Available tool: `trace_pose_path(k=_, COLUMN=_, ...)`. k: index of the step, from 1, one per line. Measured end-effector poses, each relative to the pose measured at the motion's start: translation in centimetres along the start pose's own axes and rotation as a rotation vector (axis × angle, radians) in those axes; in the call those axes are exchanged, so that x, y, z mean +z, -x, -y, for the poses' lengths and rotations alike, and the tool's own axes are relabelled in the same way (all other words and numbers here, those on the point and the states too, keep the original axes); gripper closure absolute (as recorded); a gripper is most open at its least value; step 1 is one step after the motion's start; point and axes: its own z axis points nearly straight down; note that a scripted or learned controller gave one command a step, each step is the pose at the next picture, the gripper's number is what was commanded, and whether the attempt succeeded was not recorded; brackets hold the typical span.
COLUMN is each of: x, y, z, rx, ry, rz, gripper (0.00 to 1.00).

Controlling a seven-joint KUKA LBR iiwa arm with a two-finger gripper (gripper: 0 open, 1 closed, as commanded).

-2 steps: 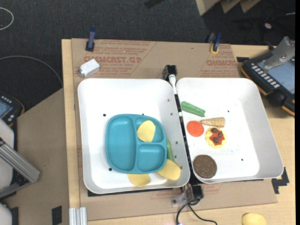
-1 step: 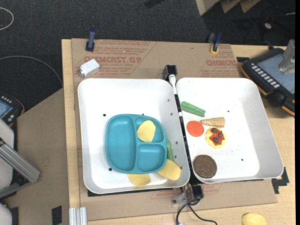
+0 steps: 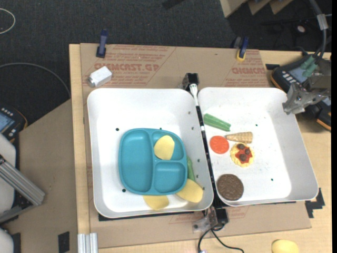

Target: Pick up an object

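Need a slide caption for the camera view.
Gripper at right bin edge; toy foods inside, teal tray in left bin.

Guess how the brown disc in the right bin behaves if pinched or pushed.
The brown disc looks flat and round, so it would probably slide rather than tip. Lying flush on the bin floor, its thin edge likely gives fingers little purchase. It looks like toy food, probably light and stiff.
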Motion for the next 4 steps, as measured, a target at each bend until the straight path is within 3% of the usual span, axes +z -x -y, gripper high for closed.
trace_pose_path(k=1, x=-8.7, y=-6.7, z=0.0, rx=-0.009, ry=0.023, rz=-0.001, gripper=1.0)
trace_pose_path(k=2, x=0.7, y=-8.8, z=0.0, rx=-0.003, ry=0.001, rz=0.001, gripper=1.0)
trace_pose_path(k=3, x=6.8, y=-12.0, z=-0.1, rx=-0.004, ry=0.003, rz=0.001, gripper=1.0)
trace_pose_path(k=4, x=5.3, y=-11.8, z=-0.2, rx=0.0, ry=0.014, rz=0.001, gripper=1.0)
